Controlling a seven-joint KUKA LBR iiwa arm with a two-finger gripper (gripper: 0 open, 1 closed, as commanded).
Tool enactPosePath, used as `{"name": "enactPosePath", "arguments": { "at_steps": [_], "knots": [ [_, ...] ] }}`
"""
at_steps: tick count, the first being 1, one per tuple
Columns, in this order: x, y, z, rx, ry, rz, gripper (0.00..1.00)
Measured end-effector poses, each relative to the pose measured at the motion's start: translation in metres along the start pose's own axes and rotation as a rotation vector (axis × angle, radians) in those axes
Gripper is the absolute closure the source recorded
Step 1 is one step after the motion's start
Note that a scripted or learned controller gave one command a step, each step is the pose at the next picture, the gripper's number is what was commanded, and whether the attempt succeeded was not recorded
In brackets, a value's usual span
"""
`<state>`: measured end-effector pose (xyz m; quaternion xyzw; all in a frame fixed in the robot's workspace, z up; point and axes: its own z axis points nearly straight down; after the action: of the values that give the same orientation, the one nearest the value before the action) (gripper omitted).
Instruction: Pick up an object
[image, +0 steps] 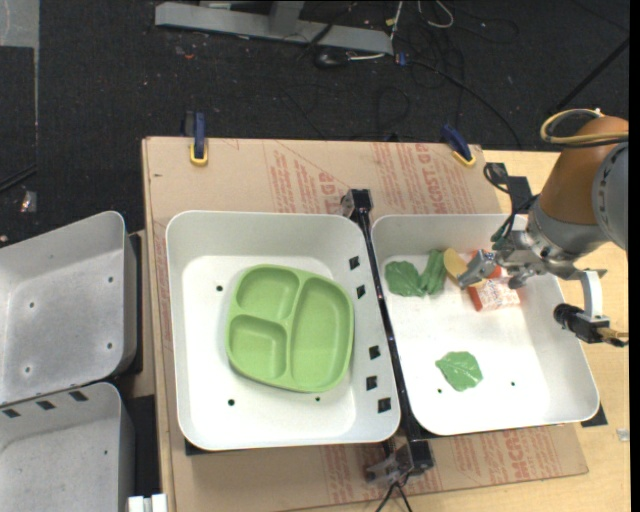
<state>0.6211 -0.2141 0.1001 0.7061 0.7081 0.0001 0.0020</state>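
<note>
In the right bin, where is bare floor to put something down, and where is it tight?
In the right bin, bare floor lies left of the green leaf piece toward the divider, and right of it toward the far wall. The back is crowded: green leafy pieces, a yellow piece, a red-and-white item and the gripper cluster there.

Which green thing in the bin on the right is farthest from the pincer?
The flat green leaf piece, lying alone toward the bin's front. The other two green pieces lie beside the pincer.
</note>
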Motion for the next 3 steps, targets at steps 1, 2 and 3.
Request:
{"name": "enactPosePath", "arguments": {
  "at_steps": [1, 2, 3],
  "knots": [
    [-0.001, 0.002, -0.015, -0.007, -0.004, -0.001, 1.00],
    [-0.005, 0.007, -0.060, -0.003, 0.000, 0.000, 1.00],
    [0.000, 0.008, -0.105, -0.003, 0.000, 0.000, 1.00]
  ]
}}
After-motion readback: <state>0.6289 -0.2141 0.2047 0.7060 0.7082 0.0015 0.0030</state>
